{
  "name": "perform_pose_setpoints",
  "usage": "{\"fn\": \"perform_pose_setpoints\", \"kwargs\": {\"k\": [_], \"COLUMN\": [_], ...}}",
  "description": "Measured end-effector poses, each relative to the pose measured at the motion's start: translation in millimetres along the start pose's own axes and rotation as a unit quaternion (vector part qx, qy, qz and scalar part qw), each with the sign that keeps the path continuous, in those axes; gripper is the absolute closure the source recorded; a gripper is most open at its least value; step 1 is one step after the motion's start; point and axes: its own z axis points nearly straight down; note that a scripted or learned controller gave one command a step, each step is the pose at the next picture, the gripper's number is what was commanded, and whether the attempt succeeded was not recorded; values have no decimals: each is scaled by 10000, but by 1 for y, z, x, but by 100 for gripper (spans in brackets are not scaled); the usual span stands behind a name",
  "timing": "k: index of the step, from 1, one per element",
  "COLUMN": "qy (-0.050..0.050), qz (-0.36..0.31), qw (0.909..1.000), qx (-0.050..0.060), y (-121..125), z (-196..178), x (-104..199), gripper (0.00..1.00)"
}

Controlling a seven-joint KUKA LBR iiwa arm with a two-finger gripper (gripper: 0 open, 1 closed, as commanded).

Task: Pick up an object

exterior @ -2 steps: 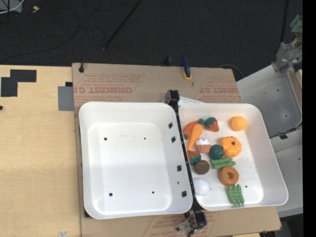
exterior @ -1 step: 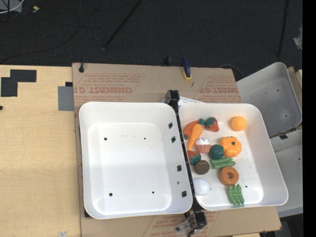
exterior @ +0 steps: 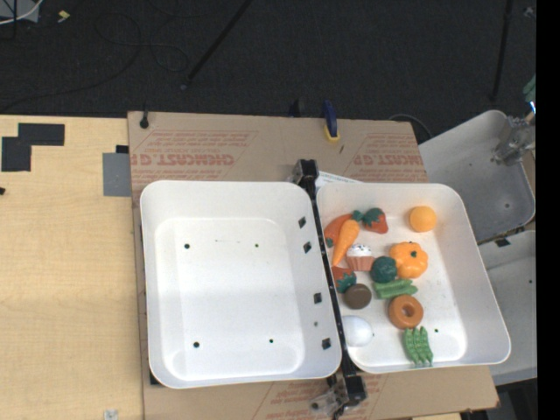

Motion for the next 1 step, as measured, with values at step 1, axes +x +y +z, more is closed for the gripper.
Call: {"fn": "perform_pose_setpoints", "kwargs": {"k": [1], "qy": [-47], "qz": [-35], "qw": [9999], "qx": [-150], "y": [15], "z": [-137], "x": [2], "gripper": [100]}}
